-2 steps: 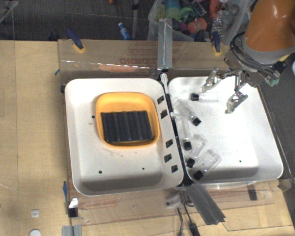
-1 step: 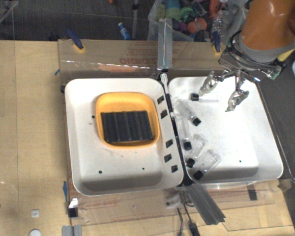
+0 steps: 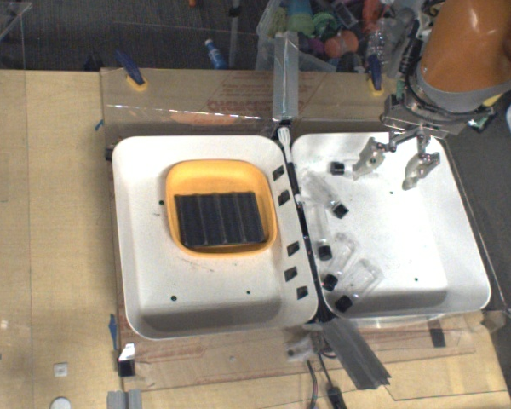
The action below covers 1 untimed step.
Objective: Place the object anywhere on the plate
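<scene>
The gripper (image 3: 393, 165) hangs open over the right bin's (image 3: 460, 254) back edge, holding nothing. A dark ridged block (image 3: 219, 219) lies on the orange plate (image 3: 220, 174) in the left bin (image 3: 140, 279).

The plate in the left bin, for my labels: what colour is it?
Yellow-orange plate, holding a black ridged object; camera view.
</scene>
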### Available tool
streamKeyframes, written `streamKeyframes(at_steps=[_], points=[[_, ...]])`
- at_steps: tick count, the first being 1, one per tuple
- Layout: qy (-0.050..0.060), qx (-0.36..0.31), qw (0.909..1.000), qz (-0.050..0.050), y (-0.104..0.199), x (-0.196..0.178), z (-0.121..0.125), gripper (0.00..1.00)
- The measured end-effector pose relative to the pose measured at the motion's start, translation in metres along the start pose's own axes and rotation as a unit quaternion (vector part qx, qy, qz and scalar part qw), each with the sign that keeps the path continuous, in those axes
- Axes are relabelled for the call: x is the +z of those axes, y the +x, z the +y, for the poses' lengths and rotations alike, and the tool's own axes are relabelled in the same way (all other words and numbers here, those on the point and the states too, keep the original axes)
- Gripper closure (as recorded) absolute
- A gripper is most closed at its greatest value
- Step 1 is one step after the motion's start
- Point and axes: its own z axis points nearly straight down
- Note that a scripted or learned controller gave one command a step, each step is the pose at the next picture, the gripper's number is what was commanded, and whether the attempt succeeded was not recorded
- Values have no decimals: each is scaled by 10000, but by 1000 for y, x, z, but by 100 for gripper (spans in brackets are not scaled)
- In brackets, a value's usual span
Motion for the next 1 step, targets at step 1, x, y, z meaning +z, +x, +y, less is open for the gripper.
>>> streamKeyframes(at_steps=[1], points=[[-9, -1697, 9855, -2, -18, -6, 4, 0]])
